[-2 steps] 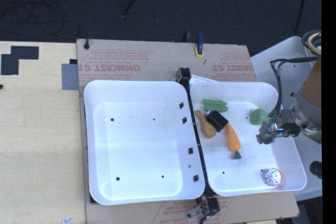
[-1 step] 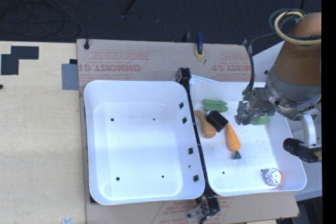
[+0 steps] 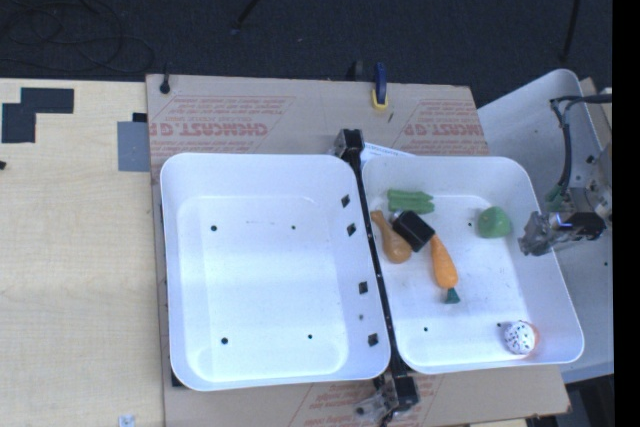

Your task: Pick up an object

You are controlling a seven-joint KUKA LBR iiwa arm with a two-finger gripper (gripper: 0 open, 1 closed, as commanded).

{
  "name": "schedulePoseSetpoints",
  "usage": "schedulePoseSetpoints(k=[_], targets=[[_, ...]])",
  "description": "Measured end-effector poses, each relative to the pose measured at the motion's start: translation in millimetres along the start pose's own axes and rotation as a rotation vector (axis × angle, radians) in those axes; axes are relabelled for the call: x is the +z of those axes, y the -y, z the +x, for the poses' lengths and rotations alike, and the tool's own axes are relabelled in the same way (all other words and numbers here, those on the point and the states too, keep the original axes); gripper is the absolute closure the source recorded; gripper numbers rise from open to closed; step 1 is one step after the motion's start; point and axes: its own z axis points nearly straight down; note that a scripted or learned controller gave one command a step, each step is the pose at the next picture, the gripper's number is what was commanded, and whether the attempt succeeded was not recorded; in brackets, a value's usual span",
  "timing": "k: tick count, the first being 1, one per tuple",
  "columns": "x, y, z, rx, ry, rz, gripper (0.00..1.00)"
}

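Two shallow white bins sit side by side on a cardboard sheet (image 3: 250, 115) laid over the pale wooden surface (image 3: 70, 245). Farthest left, the left bin (image 3: 180, 215) shows bare white walls and floor. In the right bin (image 3: 545, 315), starting just past the divider, a tan pear-shaped piece (image 3: 390, 240) lies touching a black block (image 3: 413, 230), with a green oblong (image 3: 411, 201) just beyond them. Next comes an orange carrot (image 3: 443, 262), tilted, near the block. Further right, a round green object (image 3: 493, 222) rests close to the far wall, and a white spotted ball (image 3: 517, 338) sits in the near right corner. Just outside the right wall is the gripper (image 3: 540, 235); whether its fingers are open or closed cannot be told.
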Motion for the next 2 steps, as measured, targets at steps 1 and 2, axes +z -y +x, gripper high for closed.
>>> schedulePoseSetpoints(k=[1,2], targets=[[8.5,23.0,41.0,-0.011,-0.007,0.002,1.0],[-33.6,-3.6,109.0,-0.017,-0.006,-0.005,1.0]])
